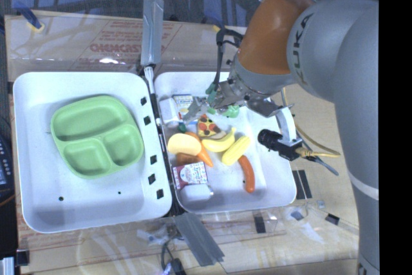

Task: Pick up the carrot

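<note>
The carrot [205,156] is a small orange piece in the right bin [277,187]. It lies wedged between a yellow-orange fruit half [183,143] and a banana [230,147], and only part of it shows. My gripper [215,98] hangs over the back of the right bin, up and slightly right of the carrot and apart from it. The gripper sits just above a pizza slice [207,126], with nothing visibly between its fingers.
An orange-red sausage [248,175] lies right of the banana. A small carton [194,176] stands at the bin's front left, and packets [182,104] lie at its back. A green item [232,111] rests by the gripper. The left bin [32,190] holds a green divided plate [96,135].
</note>
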Robot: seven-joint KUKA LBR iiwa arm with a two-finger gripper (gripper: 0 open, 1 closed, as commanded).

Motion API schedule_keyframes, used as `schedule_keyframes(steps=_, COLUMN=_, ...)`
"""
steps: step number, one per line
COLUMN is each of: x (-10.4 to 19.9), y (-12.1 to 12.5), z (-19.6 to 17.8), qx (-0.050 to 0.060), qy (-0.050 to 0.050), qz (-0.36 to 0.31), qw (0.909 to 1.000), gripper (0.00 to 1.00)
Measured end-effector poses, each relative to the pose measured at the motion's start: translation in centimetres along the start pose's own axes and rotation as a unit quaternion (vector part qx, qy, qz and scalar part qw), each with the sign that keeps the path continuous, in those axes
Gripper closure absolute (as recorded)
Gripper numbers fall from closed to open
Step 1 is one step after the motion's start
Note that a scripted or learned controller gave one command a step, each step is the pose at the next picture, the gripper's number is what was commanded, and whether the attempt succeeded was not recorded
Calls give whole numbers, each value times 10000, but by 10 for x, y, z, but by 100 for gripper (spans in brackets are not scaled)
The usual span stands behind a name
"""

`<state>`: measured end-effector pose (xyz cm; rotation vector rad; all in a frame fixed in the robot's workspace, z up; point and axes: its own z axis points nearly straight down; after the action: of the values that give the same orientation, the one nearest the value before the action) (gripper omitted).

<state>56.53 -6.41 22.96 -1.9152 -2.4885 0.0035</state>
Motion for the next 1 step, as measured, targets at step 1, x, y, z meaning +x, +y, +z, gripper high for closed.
schedule_keyframes(steps=1, x=-45, y=-5, z=82, qx=13, qy=10, qz=-561, qw=9984, gripper=0)
